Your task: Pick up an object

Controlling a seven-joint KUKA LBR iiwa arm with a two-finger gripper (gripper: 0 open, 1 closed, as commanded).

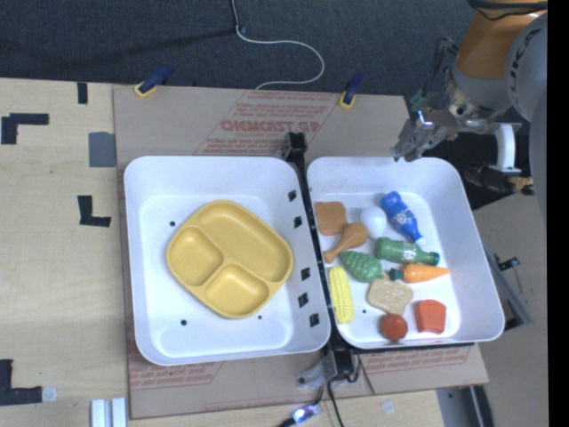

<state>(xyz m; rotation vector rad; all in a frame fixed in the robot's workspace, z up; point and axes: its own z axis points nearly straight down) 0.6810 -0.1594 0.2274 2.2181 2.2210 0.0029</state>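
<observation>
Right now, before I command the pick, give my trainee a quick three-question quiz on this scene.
1. True or false: the yellow divided plate lies in the left bin.
2. Which item lies nearest the right bin's front-left corner? A) corn cob B) blue bottle C) carrot
3. Is the gripper above the right bin's far rim or its near rim?

Key: 1 true; 2 A; 3 far rim.

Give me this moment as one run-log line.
phase: pre-grasp | gripper: over right bin's far rim, nothing held | toy food: lying in right bin | yellow tray: in left bin
</observation>
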